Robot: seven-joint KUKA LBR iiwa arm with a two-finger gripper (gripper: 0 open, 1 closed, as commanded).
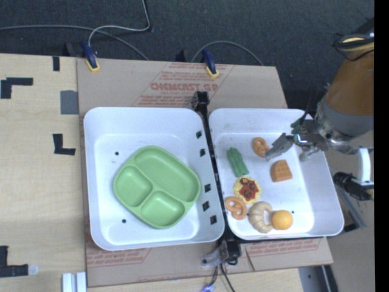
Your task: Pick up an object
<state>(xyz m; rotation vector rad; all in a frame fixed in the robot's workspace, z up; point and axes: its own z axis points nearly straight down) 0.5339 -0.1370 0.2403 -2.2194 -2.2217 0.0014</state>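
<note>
The right bin [322,190] holds several toy foods: a small pretzel [260,146], a green vegetable [237,162], an orange cracker square [281,171], a little pizza [248,189], a second pretzel [235,207], a croissant [260,216] and an orange ball [282,219]. My gripper [294,149] hangs over the upper right part of this bin, open, with nothing between its fingers. Its left finger [279,146] points toward the small pretzel and stands just right of it. The cracker square lies just below the gripper.
The left bin [97,163] holds a green divided plate [157,186]. A black divider [209,163] runs between the two bins. Both sit on a cardboard sheet [176,84] held by clamps at the back. The arm's grey and orange body [351,96] fills the right side.
</note>
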